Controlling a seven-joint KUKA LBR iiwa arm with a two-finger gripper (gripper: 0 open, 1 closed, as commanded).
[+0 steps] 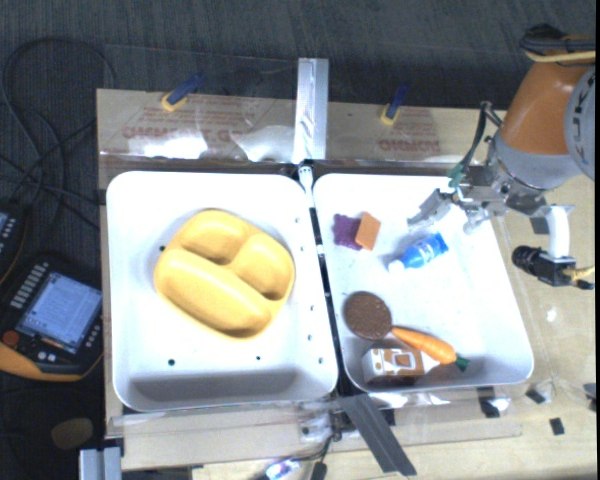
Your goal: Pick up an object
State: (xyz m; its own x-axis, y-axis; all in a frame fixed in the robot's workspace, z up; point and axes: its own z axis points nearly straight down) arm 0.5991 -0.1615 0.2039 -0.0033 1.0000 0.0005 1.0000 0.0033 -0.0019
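Overhead, camera view: two white bins sit side by side on the worktop (120,118); the arm (545,118) reaches in from the right.
Left bin (130,368): holds a large yellow bun-shaped object (223,271), lying near the middle.
Right bin (510,318): holds the smaller things, any of which could serve as the object to pick.
Small blue bottle (419,251): lies on its side in the upper half, white cap toward the divider.
Purple block (345,230) and orange block (367,232): touching each other, near the divider.
Brown disc (367,314): mid bin, just above a carrot (426,345) and a brown packet (395,365) that crowd the front wall.
Hand (458,203): over the right bin's upper right part, just beside the bottle and above it; the fingers seem spread apart, though the slant makes this hard to confirm, and nothing sits between them.
Step in hand: likely lining up on the bottle, the nearest thing.
Doing it well: centre over the bottle's body, turn the fingers across its short width, not along it, and descend fully before closing, since a round bottle rolls away from a glancing touch.
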